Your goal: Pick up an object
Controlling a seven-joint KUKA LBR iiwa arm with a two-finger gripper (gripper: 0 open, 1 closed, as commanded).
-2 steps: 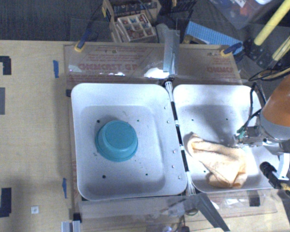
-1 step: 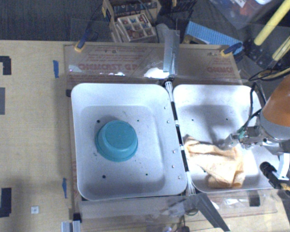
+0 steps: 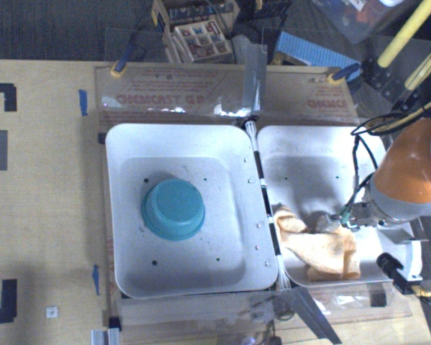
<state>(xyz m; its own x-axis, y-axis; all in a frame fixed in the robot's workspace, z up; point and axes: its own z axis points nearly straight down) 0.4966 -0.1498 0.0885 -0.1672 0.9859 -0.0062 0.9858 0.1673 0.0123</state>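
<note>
At the left edge of the bench (image 3: 43,214), black angular marks (image 3: 3,95) on pale wood, with a short strip of blue tape (image 3: 82,101) farther in, just beside the far left corner of a cardboard sheet (image 3: 172,95) lying flat behind both bins. Next, the left bin (image 3: 122,142), white and shallow, with a few dark specks on its floor. On that floor, a little left of centre and apart from every wall, a teal bowl (image 3: 174,208), round, resting upside down. Right of it, touching along the shared rim, the right bin (image 3: 302,157), its far half bare and shadowed. Along its near wall, starting at the near left corner and reaching toward the middle of that wall, a tan cloth (image 3: 320,250), crumpled, with a paler fold nearest the shared rim. Directly over the cloth's far right part, the gripper (image 3: 343,220), low in the bin and at or just above the fabric; contact not clear, and open or closed impossible to tell from this angle, so no grasp to report. Behind it, toward the bin's right edge, the grey arm (image 3: 409,200) with its orange band (image 3: 413,167) above the wrist, and a black cable (image 3: 356,164) looping up along the right wall.
</note>
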